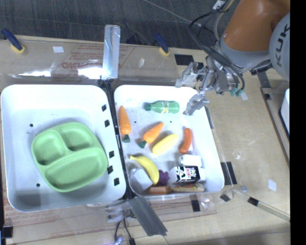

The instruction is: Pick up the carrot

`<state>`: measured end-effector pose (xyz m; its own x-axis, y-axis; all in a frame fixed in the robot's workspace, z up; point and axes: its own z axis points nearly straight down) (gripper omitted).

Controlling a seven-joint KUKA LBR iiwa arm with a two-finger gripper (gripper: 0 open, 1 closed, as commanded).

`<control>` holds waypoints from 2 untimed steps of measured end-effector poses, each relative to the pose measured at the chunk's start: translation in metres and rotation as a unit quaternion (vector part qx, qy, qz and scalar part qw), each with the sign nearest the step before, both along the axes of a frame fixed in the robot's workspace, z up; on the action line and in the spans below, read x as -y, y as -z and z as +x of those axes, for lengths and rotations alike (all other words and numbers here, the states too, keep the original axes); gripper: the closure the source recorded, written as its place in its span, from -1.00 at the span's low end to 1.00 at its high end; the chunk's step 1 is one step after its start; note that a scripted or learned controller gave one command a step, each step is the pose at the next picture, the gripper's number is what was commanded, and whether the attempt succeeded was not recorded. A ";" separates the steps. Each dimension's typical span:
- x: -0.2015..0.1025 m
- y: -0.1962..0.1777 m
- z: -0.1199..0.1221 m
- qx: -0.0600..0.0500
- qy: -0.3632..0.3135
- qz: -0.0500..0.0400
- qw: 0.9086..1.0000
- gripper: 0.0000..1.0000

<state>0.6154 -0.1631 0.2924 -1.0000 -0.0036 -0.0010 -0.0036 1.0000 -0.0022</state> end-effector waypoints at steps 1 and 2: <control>0.004 0.096 -0.036 -0.004 -0.006 0.002 1.000 -1.00; -0.011 0.202 -0.041 -0.001 0.107 0.002 0.994 -1.00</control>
